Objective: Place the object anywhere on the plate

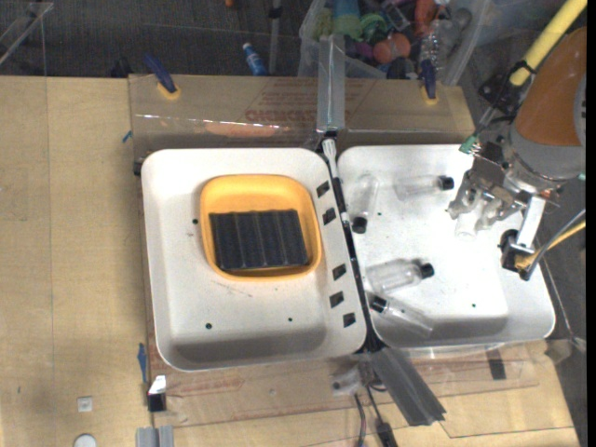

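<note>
Tool (486,205) over right bin (484,319), grip state unclear; next: grab a clear bottle (399,274), carry to plate (259,191).

You view the scene through one fixed camera mounted above the worktop (65,250), angled downward at a slant. It faces the two white bins, the left bin (177,277) and the right bin (484,296), which sit side by side near the frame's centre. The distance is moderate: both bins fit whole, with worktop margin at left and background clutter along the top. The arm (559,91) enters from your right.
</note>
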Robot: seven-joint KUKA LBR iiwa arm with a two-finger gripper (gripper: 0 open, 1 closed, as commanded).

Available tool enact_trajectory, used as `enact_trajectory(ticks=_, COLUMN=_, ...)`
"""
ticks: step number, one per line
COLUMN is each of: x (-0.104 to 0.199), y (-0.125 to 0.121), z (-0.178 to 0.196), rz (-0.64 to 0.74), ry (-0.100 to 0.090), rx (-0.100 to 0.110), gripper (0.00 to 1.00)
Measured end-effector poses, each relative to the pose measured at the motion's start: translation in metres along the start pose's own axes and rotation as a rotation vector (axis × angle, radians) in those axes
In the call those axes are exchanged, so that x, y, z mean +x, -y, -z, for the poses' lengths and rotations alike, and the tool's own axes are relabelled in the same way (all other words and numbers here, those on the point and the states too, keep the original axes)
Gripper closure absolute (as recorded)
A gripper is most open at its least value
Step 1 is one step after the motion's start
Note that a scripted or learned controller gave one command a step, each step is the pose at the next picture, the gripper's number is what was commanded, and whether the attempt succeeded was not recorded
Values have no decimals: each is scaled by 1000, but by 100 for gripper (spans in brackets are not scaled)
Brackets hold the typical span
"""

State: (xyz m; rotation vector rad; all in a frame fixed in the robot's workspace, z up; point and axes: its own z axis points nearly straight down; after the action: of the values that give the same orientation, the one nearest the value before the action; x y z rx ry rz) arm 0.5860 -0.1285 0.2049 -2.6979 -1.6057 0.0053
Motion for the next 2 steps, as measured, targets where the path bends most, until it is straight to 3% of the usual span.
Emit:
enact_trajectory(ticks=1, x=27, y=-57, z=-13, rz=161, ry=-1, rx=-4, gripper=100)
enact_trajectory(ticks=2, x=49, y=-66, z=10, rz=403, ry=-1, rx=-7, gripper=100)
